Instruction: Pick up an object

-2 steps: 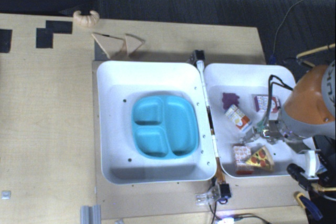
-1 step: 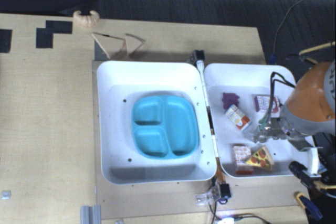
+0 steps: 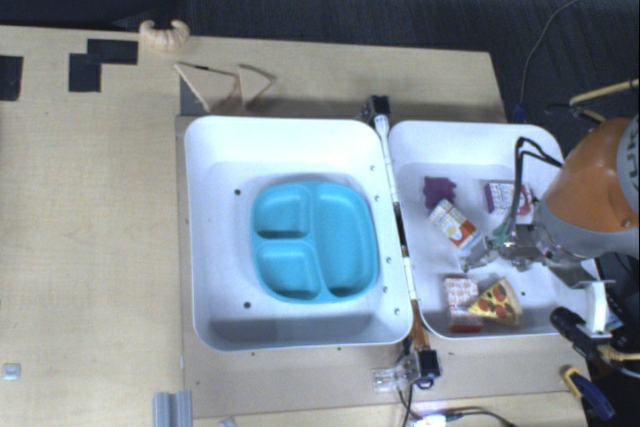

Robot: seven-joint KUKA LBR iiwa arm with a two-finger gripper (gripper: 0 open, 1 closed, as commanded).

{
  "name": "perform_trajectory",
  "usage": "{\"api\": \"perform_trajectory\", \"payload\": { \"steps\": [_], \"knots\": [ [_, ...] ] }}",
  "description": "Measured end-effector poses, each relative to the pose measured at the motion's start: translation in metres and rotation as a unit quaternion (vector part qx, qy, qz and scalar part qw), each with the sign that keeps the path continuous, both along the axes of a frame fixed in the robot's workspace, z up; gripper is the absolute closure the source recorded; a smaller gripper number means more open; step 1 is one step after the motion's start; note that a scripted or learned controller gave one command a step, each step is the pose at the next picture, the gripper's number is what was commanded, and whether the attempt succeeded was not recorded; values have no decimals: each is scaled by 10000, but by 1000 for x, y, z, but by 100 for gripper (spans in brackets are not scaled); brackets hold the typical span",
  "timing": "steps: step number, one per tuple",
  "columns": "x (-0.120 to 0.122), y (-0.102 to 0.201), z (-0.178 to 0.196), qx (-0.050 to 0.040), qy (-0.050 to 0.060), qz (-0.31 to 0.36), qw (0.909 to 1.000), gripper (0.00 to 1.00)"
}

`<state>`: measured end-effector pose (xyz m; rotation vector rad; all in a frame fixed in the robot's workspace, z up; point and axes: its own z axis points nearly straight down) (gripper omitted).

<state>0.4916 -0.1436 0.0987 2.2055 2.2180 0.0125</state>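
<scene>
The gripper (image 3: pixel 490 252) hangs low inside the right bin (image 3: pixel 440 143), near the middle of its floor, at the end of the grey arm (image 3: pixel 600 205) that comes in over the bin's right edge with its orange band above the wrist. Whether the gripper is spread or closed cannot be told from this slanted view, and nothing is visibly caught in it.

Several small objects lie on the right bin's floor. A purple piece (image 3: pixel 439 190) sits toward the far left part of the bin. Just nearer and to its right lies a small white and orange carton (image 3: pixel 454 224), tilted, just left of the gripper. A white packet with red and purple print (image 3: pixel 499 194) lies toward the far edge, partly behind a dark cable that loops from the arm. Near the front edge, a pizza-slice toy (image 3: pixel 496 302) lies just below the gripper, and touching its left side is a small red and white box (image 3: pixel 460 297).

The left bin (image 3: pixel 215 215) holds a blue divided tray (image 3: pixel 315 240) lying flat at its centre, with three compartments. Both bins sit side by side on the wooden worktop (image 3: pixel 90 245).
</scene>
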Motion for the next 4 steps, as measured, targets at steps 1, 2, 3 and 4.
{"api": "perform_trajectory", "payload": {
  "steps": [1,2,3,4],
  "knots": [
    [-2,34,-11,-2,27,-19,10000,0],
    [0,34,0,0,2,-1,10000,100],
    [0,35,0,1,3,-3,10000,0],
    [1,35,10,3,-12,19,10000,100]
  ]
}}
